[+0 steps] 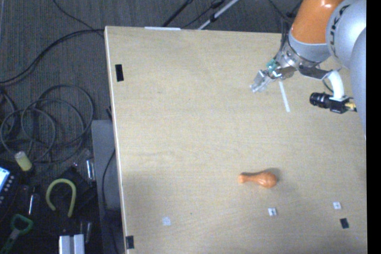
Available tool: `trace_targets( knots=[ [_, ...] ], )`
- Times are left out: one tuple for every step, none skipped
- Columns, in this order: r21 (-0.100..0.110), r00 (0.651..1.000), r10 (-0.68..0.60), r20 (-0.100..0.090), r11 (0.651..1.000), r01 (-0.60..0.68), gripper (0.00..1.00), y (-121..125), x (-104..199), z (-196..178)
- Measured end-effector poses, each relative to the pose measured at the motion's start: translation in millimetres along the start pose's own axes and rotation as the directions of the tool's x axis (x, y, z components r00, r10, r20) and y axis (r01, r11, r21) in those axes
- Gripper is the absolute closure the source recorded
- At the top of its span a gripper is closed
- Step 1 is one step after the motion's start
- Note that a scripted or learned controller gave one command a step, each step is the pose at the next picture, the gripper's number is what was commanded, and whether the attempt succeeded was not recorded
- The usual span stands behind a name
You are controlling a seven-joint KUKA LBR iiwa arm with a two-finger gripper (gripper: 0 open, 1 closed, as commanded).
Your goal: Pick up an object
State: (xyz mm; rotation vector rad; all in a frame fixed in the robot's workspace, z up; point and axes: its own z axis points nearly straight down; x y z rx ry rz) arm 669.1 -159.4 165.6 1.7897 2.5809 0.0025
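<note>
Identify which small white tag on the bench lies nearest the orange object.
The white tag just below-right of the orange object. The right-hand tag and the left-hand tag both lie farther off.

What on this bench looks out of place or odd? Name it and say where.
Little stands out. One orange pear-shaped object lies on its side on the wooden bench, toward the near edge. The gripper hangs well away from it, toward the far right.

Arm cut off at right edge; end effector blurred (fingers' state unclear).
</note>
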Motion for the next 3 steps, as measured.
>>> trace_targets(
  knots=[
    [0.002,0.990,0.143,-0.001,0.990,-0.143,1.00,12,34,-5],
    [0.004,0.998,-0.064,0.001,0.998,0.064,1.00,-46,-23,70],
    [0.001,1.000,-0.020,0.000,1.000,0.020,1.00,-9,1,3]
  ],
)
